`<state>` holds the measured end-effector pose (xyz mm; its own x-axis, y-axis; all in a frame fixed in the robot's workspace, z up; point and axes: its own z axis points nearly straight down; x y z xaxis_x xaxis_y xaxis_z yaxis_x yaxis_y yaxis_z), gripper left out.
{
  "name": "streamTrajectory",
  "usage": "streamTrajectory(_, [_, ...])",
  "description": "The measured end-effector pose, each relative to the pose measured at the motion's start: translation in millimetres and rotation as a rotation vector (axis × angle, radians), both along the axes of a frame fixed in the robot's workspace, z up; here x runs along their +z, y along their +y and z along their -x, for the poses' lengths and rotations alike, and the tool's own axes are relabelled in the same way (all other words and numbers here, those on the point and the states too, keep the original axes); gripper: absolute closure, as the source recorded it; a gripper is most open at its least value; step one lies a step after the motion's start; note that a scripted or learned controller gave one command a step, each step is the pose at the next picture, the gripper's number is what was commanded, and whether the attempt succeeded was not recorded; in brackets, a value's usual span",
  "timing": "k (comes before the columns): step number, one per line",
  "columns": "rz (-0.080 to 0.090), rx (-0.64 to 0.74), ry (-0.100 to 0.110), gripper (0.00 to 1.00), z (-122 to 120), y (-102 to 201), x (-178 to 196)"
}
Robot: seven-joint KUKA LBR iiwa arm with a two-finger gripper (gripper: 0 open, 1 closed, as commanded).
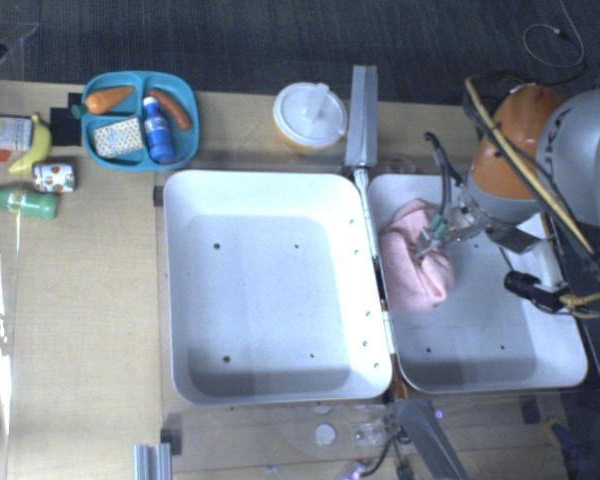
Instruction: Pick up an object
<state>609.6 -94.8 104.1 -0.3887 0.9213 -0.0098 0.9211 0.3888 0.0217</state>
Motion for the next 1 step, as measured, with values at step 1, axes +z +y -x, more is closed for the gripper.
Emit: streamTrajectory(1, [0.001, 0.0, 0.0, 0.0, 0.0, -0.4, 0.2])
